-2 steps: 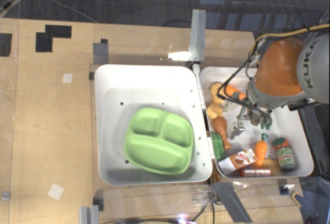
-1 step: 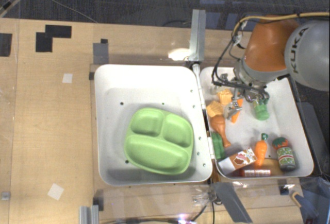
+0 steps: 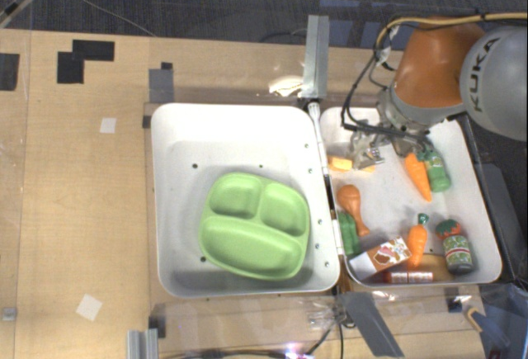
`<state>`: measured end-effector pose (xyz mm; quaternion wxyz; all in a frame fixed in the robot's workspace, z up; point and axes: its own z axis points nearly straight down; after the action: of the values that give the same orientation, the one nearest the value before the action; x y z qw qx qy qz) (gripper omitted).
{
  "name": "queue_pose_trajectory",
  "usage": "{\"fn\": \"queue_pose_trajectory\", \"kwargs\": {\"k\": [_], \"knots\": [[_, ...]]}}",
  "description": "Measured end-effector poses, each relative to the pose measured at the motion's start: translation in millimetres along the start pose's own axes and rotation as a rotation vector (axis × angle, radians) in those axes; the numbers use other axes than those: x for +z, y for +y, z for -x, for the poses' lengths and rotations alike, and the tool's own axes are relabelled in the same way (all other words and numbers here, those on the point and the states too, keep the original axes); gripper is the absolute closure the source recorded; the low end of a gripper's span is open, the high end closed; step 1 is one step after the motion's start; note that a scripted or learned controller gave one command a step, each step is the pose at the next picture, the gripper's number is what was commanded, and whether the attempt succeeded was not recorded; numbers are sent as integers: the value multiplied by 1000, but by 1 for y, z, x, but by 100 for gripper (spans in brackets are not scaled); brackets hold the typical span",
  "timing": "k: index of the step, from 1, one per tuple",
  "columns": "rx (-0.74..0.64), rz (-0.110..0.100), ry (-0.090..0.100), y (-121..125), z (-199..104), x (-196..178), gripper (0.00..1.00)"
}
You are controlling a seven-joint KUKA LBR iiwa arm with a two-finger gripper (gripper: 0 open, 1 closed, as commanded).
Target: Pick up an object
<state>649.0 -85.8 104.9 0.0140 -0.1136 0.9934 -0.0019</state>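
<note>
We list the gripper (image 3: 369, 153) at the upper part of the right bin (image 3: 483, 209), hanging below the arm's orange band (image 3: 429, 68); whether it is open or closed we cannot tell, and we see nothing held in it

Items in the right bin, placed from the gripper:
- yellow piece (image 3: 340, 162): just to its left, near the bin's left wall, lying flat
- carrot (image 3: 419, 174): just to its right, lying at a slant, with a green item (image 3: 436, 170) touching its far side
- orange drumstick-shaped toy (image 3: 351, 200): below it and slightly left
- green bottle (image 3: 346, 233): further below, against the left wall
- second carrot (image 3: 417, 240): below and to the right, green top pointing up the view
- small packet (image 3: 391, 253): well below, close to the second carrot
- red tube (image 3: 410, 276): at the bin's near edge, lying flat
- small jar (image 3: 457, 247): in the far lower right corner, well apart from the gripper

Item in the left bin (image 3: 177, 143), well to the gripper's left:
- green divided plate (image 3: 256, 225), three compartments, resting on the bin floor

We note that every item lies apart from the gripper
</note>
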Motion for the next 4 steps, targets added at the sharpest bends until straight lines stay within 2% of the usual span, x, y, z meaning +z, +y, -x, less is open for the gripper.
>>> {"fn": "queue_pose_trajectory", "kwargs": {"k": [1, 2, 3, 4], "knots": [[125, 2, 4, 18, 33, -119, 100], [-205, 8, 18, -5, 22, -45, 100], [99, 3, 11, 15, 31, -146, 100], [-310, 10, 21, -56, 1, -54, 100]]}}
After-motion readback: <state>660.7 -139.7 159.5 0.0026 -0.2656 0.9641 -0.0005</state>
